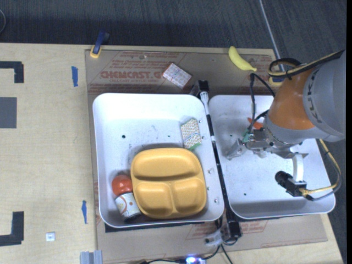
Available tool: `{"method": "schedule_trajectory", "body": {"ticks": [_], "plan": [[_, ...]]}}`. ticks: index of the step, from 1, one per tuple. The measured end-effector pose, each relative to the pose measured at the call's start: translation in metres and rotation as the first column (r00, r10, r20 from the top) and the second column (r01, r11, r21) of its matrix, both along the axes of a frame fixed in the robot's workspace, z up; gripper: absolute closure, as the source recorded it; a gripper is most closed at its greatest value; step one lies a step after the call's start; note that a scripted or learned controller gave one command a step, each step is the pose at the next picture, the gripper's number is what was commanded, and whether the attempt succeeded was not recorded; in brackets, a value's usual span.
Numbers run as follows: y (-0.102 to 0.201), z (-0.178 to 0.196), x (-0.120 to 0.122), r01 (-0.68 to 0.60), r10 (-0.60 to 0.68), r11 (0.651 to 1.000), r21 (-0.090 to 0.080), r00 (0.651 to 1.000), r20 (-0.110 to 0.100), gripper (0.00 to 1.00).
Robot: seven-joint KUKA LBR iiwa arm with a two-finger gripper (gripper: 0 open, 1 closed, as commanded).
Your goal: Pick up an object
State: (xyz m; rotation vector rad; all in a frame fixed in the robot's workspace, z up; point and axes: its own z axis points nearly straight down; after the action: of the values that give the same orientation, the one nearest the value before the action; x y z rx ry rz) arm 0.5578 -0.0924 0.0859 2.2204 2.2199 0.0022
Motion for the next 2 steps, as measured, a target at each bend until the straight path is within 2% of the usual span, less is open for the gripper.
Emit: {"method": "schedule_trajectory", "body": {"ticks": [1,2], "plan": [[0.000,0.000,-0.014,-0.001,0.001,1.000,0.000,1.000,0.001,0.00],[-0.001,0.000,0.028,-0.001,0.001,1.000,0.000,1.000,0.000,0.00]]}}
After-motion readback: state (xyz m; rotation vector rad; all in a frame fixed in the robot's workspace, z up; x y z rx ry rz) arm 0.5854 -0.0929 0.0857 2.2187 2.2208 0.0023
